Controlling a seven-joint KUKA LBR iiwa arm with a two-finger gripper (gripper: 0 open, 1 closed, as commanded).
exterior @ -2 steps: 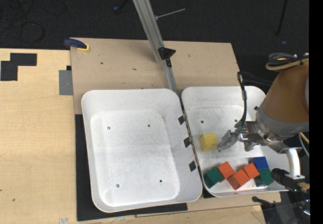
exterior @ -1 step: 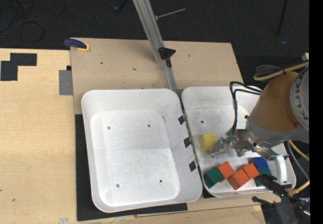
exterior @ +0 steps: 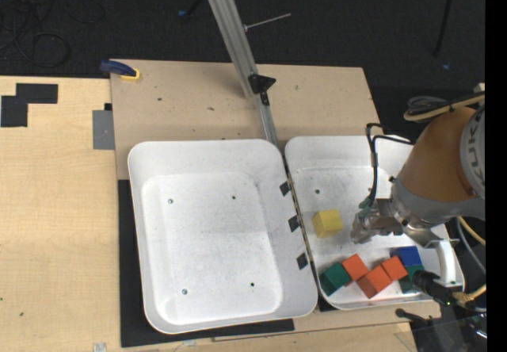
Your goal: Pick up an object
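Orange block (exterior: 375,277) below fingers (exterior: 366,228), yellow block (exterior: 327,222) just left, finger opening unclear

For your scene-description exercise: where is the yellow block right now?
The yellow block lies in the right bin, near its left wall, above the green block.

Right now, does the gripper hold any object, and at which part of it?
It cannot be told. The gripper is low in the right bin, beside the yellow block, but no object shows between its fingers.
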